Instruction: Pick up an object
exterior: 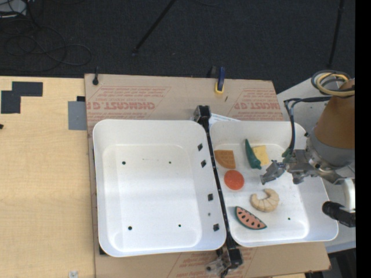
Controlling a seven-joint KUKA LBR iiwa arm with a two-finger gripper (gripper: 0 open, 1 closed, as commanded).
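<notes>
Pincer (pixel 271 173) low over the right bin (pixel 316 230), fingers spread and gripping nothing, croissant (pixel 265 200) just below it, green and yellow piece (pixel 255 154) to its left, red ball (pixel 234 180), brown slab (pixel 225 158), watermelon slice (pixel 250 218) nearby, left bin (pixel 110 155) beside

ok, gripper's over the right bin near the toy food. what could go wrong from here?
1. The gripper hangs between the beige croissant-shaped toy and the green pod-shaped toy, centred over neither; a straight descent may close on nothing.
2. The green pod lies against the yellow block, so a grasp there could nudge or catch both.
3. The round red-orange toy could probably roll off if bumped.
</notes>
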